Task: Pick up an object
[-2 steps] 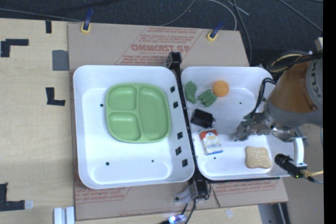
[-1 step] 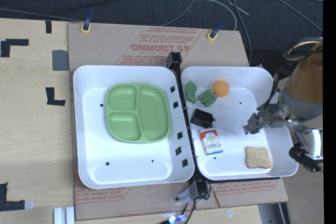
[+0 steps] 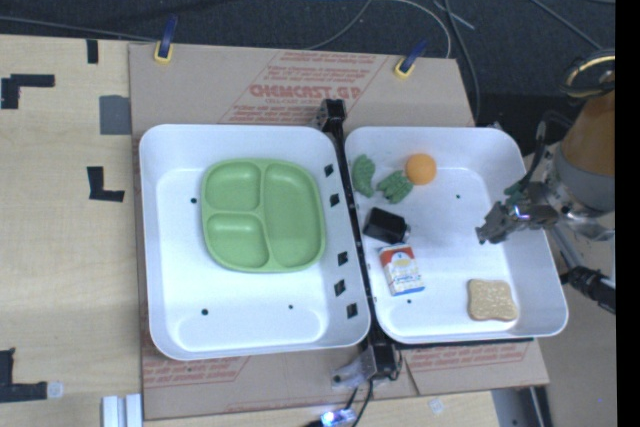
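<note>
**Q:** Entry one; where does your gripper point(image 3: 497, 227) sit, and what are its fingers doing?

**A:** You have it over the right-hand bin point(image 3: 500, 147), near that bin's right wall, hanging above bare white floor; the dark fingertips point down and to the left; whether they are spread or pressed together I cannot tell at this resolution; nothing shows between them, so log it as holding nothing and touching none of the objects.

**Q:** Which step are you in, then?

**A:** Judged from the pose alone, the approach; no grasp made; the pick is not yet done.

**Q:** What lies within reach, working outward?

**A:** Nearest is the tan biscuit-like piece point(image 3: 491, 300), below the gripper in the bin's lower right corner, apart from it; further left, the small red-and-white carton point(image 3: 402, 271), lying flat; just above that, the black block point(image 3: 385, 224); up top, the orange ball point(image 3: 421, 168) beside the two green lumps point(image 3: 379, 180), which sit close to the divider; the green sectioned tray point(image 3: 264, 215) rests in the left bin point(image 3: 160, 245), well apart.

**Q:** What does your next move call for?

**A:** My judgement; choose one target, centre the fingers over it, descend until they straddle it, then close; the tan piece needs the shortest travel, though it lies close to the wall, which could crowd one finger; the ball may roll.
</note>
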